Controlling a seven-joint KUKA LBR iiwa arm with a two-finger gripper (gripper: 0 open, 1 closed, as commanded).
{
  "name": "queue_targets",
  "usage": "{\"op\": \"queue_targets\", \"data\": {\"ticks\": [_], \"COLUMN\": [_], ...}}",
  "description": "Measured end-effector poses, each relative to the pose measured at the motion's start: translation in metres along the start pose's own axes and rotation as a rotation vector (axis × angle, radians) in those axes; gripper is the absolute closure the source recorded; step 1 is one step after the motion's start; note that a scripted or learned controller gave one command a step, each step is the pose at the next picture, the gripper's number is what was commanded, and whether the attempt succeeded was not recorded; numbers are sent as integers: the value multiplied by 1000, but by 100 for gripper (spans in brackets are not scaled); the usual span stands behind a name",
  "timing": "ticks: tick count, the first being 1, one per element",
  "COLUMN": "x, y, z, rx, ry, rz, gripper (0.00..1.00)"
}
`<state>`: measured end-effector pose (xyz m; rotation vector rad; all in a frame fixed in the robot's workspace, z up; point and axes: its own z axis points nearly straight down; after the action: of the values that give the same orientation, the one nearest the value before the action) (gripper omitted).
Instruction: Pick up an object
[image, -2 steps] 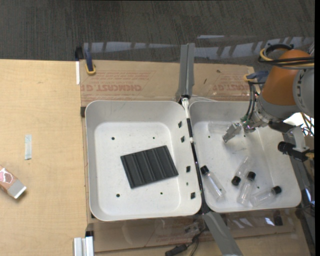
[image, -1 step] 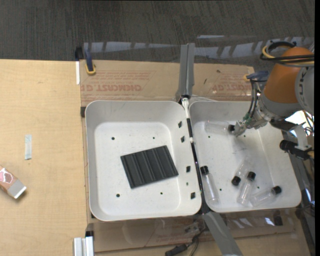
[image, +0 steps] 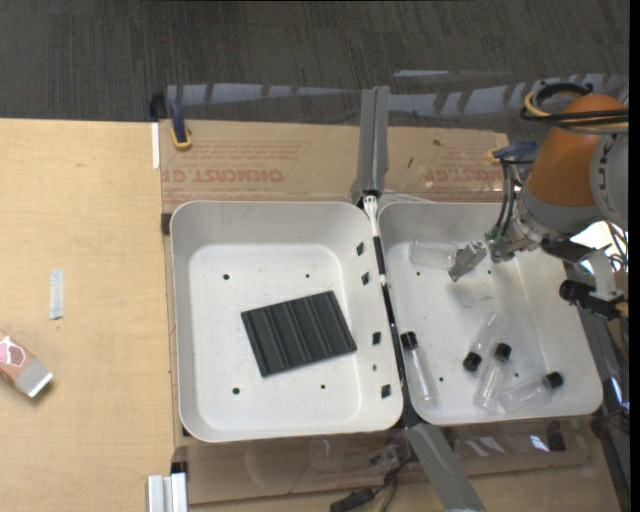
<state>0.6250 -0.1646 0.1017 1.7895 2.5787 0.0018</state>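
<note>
Arm: the grey arm with the orange band (image: 565, 160) reaches in from the right, bending down over the back of the right bin.
Claw: the claw (image: 468, 260) hangs low over the right-hand shallow white bin (image: 590, 395), near its back wall; how far it is open, or whether it has hold of anything, I cannot tell from here.
Clear tube near claw: a clear plastic tube (image: 430, 255) lies just left of the claw, towards the bin's back left corner.
Other tubes: several clear plastic tubes with black caps (image: 500, 375) lie scattered over the front half of the right bin; one black-capped tube (image: 415, 368) lies along its left wall.
Left bin: the left-hand shallow white bin (image: 200, 300) carries a dark grey ribbed rectangular mat (image: 298, 332), lying flat and skewed near the middle.
Bench: on the tan bench (image: 80, 200), far left, lie a small silvery strip (image: 56, 294) and a red-and-white packet (image: 20, 365) at the edge.
</note>
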Motion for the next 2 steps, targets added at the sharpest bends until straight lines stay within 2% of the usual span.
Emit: {"op": "queue_targets", "data": {"ticks": [1,2], "x": [-1,-1], "y": [0,0], "z": [-10,-10], "rx": [-2,-2], "ry": [-1,-1], "rz": [4,4], "gripper": [100,0]}}
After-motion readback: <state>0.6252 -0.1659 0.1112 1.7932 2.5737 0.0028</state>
